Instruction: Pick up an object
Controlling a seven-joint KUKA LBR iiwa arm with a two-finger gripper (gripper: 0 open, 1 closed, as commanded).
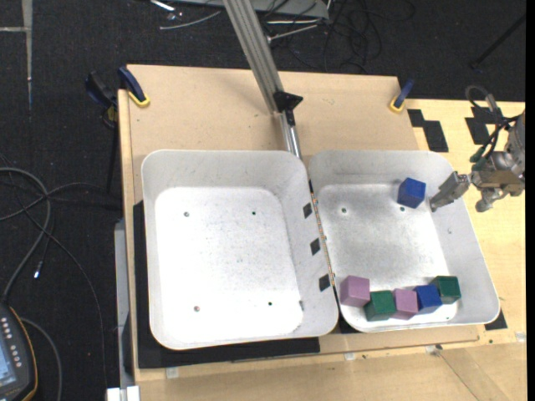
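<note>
The right bin holds six cubes: two blue, two green, two purple; the gripper is spread open, holding nothing.

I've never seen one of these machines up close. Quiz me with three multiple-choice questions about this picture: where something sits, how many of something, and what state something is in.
1. Where is the lone blue cube?
A. left bin
B. right bin, far side
C. on the bench

2. How many cubes line the right bin's near edge?
A. three
B. five
C. seven

3. The gripper is:
A. lifting a cube
B. holding nothing, beside the lone blue cube
C. over the left bin

Answers: 1 B, it lies apart near the far wall. 2 B, two purple, two green, one blue. 3 B, no cube sits between its fingers.
</note>
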